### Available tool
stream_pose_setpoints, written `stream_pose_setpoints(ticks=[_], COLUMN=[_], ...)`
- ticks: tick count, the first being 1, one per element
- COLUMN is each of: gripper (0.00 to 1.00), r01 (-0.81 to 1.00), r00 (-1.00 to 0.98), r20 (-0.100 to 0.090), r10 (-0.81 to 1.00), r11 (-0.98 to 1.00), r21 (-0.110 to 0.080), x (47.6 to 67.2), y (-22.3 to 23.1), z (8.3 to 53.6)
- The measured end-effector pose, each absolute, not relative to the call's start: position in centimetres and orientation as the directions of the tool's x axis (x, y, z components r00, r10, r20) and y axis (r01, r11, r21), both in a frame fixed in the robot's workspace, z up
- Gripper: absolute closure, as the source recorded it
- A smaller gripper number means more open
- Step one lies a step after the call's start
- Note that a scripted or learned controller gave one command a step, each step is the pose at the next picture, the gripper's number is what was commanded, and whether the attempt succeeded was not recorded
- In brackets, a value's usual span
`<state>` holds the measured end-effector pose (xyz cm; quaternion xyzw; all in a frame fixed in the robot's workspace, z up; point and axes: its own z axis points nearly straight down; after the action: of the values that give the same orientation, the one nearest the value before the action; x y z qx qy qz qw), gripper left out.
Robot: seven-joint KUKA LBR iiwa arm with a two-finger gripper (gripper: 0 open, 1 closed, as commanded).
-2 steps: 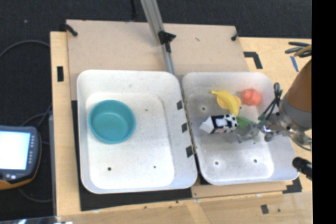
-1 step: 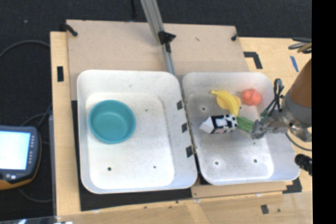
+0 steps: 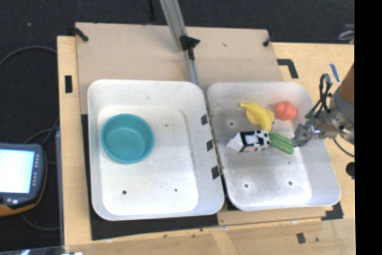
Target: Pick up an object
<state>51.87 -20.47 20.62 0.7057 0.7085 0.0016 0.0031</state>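
Reaching in from the right, the two-finger gripper (image 3: 300, 135) sits at the right end of a green stick-shaped plastic toy (image 3: 282, 143) in the right white bin (image 3: 322, 188); its state I cannot tell. Probably light, stiff and smooth, so best pinched mid-length

hand (image 3: 302, 135) near green toy (image 3: 281, 143), right bin (image 3: 319, 188).

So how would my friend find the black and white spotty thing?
Look in the right bin, the one holding several small things. Near its middle lies the cow-spotted toy, just below the yellow banana and touching the green piece. It alone is black and white.
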Motion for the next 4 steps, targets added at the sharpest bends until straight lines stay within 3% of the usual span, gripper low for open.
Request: stream_pose_setpoints(ticks=[1, 2, 4], gripper=[1.0, 1.0, 1.0], r01=[1.0, 1.0, 1.0], r00=[-0.006, -0.006, -0.007], r20=[-0.002, 0.0, -0.001], r10=[1.0, 1.0, 1.0], r11=[0.006, 0.006, 0.007], r21=[0.008, 0.004, 0.003], x=[52.1, 52.2, 55.8], y=[-19.5, -19.5, -10.2], z=[25.9, 26.8, 26.7])
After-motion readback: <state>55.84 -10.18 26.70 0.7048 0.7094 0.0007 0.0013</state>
